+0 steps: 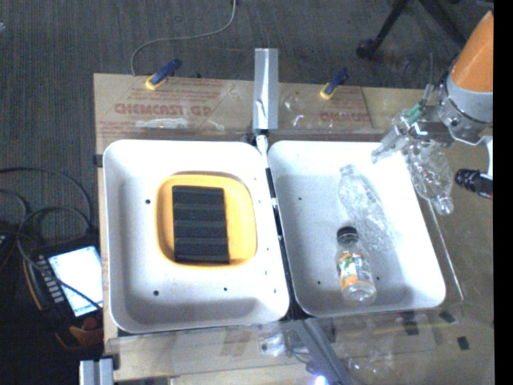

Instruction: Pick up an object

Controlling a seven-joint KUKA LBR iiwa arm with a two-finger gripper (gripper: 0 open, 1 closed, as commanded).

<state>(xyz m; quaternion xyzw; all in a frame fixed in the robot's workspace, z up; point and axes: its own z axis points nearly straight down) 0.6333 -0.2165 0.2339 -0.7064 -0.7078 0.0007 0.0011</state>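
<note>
Crumpled clear plastic piece [430, 175] sits at the right edge of the right bin [313, 215], directly under the gripper [413, 135]. Can't tell if the gripper is open, closed or actually on it (transparent, glare). To do it well I'd confirm a grip before lifting and go straight up, clear of the rim. Also in that bin: clear bottle [365, 203] mid-floor, orange-label bottle [353, 273] near the front edge. Left bin [128, 215] holds a yellow tray [207, 223]; nothing obstructs.
</note>
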